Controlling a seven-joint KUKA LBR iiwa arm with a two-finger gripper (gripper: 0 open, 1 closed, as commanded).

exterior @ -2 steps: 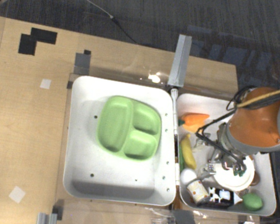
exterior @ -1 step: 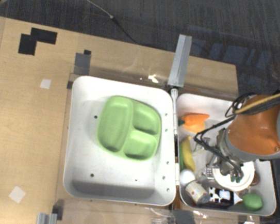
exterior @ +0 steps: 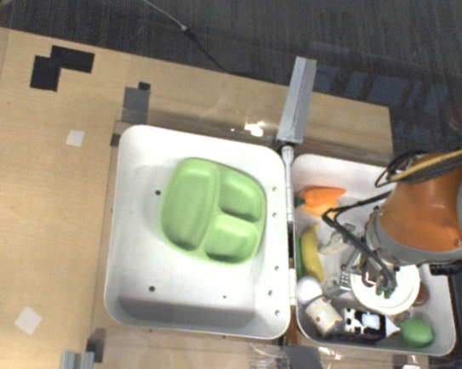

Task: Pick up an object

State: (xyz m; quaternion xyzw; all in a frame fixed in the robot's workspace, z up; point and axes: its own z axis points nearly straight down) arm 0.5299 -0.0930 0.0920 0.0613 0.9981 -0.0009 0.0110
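Note:
The right bin (exterior: 447, 339) holds several small items: an orange carrot (exterior: 322, 197) at its far left, a yellow banana (exterior: 312, 253) along its left wall, a white ball (exterior: 308, 289), a small white and tan item (exterior: 323, 315), a black and white object (exterior: 363, 324) and a green ball (exterior: 416, 332) near the front. The arm's orange band (exterior: 425, 213) hangs over this bin. My gripper (exterior: 367, 281) points down into the bin's middle, just above the black and white object. Its wrist hides the fingers.
The left bin (exterior: 126, 280) carries a green divided tray (exterior: 213, 209). A metal post (exterior: 297, 99) stands at the back between the bins. Cables (exterior: 423, 165) loop off the arm at the right. Wooden bench (exterior: 28, 218) lies to the left.

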